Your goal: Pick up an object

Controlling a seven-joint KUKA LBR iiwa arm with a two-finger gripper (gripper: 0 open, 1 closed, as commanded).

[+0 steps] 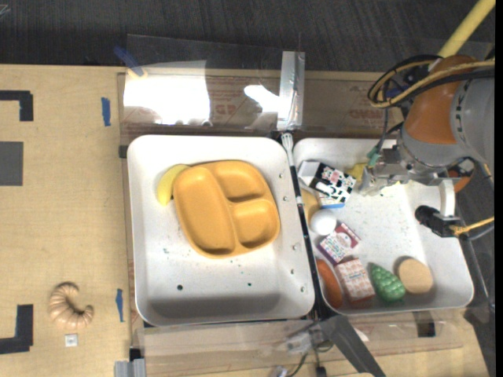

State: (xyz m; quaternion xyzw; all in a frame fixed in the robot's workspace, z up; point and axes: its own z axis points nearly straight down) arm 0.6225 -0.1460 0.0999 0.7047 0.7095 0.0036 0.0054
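The right bin holds several small objects. A black-and-white patterned box lies near its upper left. A white egg-shaped ball and a pink-and-white packet sit below the box. Along the front wall lie an orange piece, a second pink packet, a green bumpy toy and a tan round disc. My gripper hangs over the bin's upper middle, just right of the patterned box, with nothing visibly held.
In the left bin an orange divided plate rests partly over a yellow banana. A tan croissant toy lies on the bench at the far left. Cables loop above the arm's orange band.
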